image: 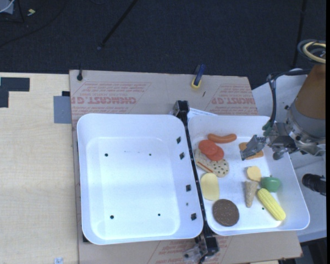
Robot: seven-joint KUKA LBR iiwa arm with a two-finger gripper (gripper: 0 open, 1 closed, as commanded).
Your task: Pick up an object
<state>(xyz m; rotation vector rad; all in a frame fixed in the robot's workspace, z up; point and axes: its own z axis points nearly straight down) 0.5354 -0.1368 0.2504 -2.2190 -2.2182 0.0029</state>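
Shown from above, the two-finger gripper [254, 148] of the grey arm hangs over the upper right part of the right-hand shallow white bin [297, 224], its dark fingers spread apart with nothing between them. Directly beneath and just to the right of the fingertips lies a small flat orange piece [257, 155], partly covered by them; as the nearest thing, it is judged the likeliest object of the pick, reached by an almost straight descent. To the left of the gripper lies an orange-red toy sausage [222, 138], its long axis roughly level across the bin. Below the sausage sit a red rounded toy [211, 149] and a speckled round cracker [220, 168]. Further down from the gripper are a yellow toy corn cob [270, 204], lying on a slant, and a brown round disc [226, 212]. The left-hand white bin [88, 175] adjoins it. Printing on the cardboard sheet [154, 89] under the bins reads upside down and cannot be made out with certainty.
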